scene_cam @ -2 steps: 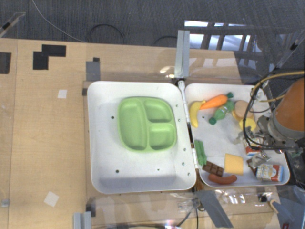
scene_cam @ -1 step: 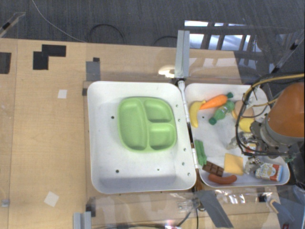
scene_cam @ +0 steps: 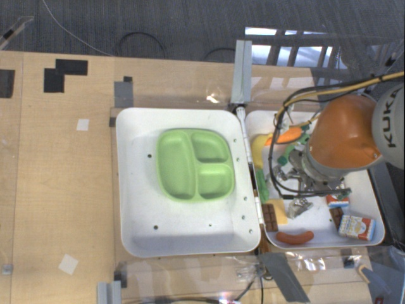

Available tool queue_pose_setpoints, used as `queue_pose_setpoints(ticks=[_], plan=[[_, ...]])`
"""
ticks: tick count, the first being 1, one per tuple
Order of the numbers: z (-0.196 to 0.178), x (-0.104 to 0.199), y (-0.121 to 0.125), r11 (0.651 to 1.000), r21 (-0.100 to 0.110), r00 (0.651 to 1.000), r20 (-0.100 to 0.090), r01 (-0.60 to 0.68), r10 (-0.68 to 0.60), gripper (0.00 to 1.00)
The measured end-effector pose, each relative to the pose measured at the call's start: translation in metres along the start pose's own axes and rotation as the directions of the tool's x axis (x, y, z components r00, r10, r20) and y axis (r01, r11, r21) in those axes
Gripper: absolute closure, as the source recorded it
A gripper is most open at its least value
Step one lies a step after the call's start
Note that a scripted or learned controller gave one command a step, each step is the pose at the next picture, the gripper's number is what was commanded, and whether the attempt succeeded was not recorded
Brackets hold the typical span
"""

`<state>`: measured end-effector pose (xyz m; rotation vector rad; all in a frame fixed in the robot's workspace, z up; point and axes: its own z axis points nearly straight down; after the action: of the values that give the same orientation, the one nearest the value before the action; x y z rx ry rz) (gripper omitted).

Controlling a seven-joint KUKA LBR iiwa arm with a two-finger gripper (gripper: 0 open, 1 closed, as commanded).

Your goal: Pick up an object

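The claw [scene_cam: 302,206] hung low in the right bin [scene_cam: 373,189] above the cluttered toys; whether it was open or closed, I cannot tell. A sausage [scene_cam: 295,237] lay just beside it. Centring over one item before closing seemed wise.

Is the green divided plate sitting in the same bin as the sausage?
No, the green divided plastic plate lies in the left white bin, the reddish-brown sausage in the right white bin.
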<state>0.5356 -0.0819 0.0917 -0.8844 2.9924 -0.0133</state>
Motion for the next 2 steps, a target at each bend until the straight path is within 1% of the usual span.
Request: queue_pose_setpoints(ticks=[1,2], plan=[[0.001,0.006,-0.022,1.000,-0.004,1.000,-0.001,0.014,-0.014,0.00],[0.005,-0.064,-0.064,0.999,-0.006,0.999,-0.005,-0.045,0.045,0.00]])
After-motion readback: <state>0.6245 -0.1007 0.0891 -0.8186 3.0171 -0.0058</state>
